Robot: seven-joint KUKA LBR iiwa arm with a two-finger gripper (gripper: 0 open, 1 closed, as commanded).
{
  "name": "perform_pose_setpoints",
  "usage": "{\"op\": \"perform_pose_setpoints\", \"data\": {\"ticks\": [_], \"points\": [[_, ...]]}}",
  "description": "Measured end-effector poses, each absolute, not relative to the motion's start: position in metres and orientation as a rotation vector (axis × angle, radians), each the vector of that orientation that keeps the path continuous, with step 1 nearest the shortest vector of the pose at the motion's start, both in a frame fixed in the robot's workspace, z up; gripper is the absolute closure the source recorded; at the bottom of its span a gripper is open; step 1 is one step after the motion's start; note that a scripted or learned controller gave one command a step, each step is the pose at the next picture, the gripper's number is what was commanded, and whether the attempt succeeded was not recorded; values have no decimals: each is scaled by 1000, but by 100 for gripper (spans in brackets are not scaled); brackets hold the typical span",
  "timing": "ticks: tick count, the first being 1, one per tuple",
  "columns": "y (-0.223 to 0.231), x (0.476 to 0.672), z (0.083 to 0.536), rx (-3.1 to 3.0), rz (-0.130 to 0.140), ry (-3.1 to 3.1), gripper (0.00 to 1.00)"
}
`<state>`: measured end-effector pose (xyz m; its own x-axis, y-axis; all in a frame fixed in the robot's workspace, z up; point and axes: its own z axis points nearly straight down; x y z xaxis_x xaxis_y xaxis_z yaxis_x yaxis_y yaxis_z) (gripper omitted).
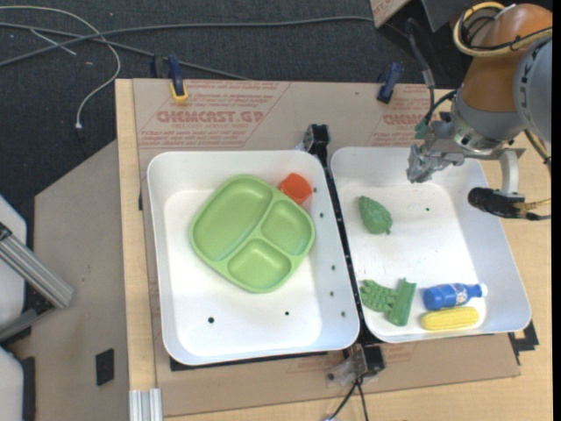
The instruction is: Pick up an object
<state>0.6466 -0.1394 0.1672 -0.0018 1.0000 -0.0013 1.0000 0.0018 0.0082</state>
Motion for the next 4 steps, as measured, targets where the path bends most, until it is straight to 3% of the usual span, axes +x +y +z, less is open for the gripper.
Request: {"op": "perform_pose_setpoints", "data": {"ticks": [1, 2, 4], "points": [[-139, 649, 223, 2215, 8, 2218, 100], [-139, 649, 222, 2219, 2, 2221, 100], [-24, 647, 229, 2217, 1, 2232, 100]]}}
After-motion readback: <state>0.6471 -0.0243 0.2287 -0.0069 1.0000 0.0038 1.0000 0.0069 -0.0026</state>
